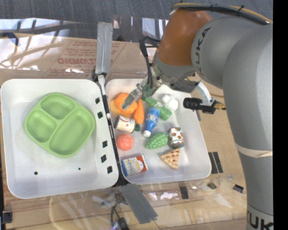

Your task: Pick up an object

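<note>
Divided plate (60, 124) in left bin (14, 176); toy foods in right bin (199, 150).

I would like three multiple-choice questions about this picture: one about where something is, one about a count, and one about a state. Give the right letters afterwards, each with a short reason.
1. Where does the green divided plate lie?
A. in the left bin
B. in the right bin
C. on the bench outside the bins

2. How many compartments has the green divided plate?
A. two
B. three
C. five

3. How is the blue bottle placed in the right bin?
A. standing upright
B. lying on its side
C. lifted above the bin

Answers:
1. A, it rests on the floor of the left bin.
2. B, two small sections and one long one show.
3. B, its length lies along the bin floor, beside the orange carrot.
</note>
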